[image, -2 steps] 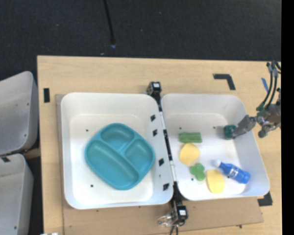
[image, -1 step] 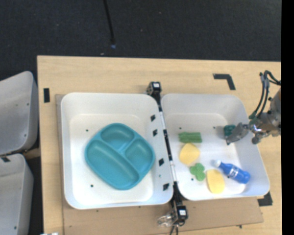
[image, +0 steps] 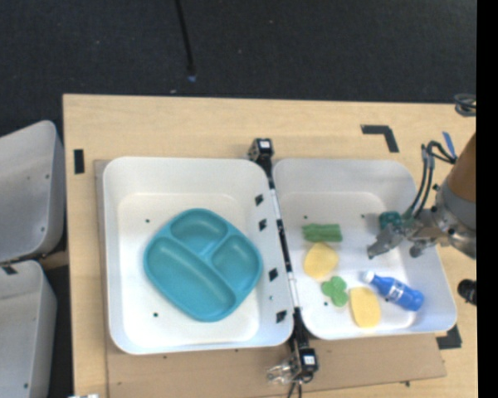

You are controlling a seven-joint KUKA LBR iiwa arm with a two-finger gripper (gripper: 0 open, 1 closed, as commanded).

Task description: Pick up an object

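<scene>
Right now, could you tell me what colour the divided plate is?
Teal-blue; the divided plate shows in the camera view.

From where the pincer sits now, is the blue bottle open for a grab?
Probably yes. The pincer hovers in the right bin, just above the blue bottle, which lies flat with nothing on top. The yellow piece lies close to its cap end and may crowd one side.
</scene>
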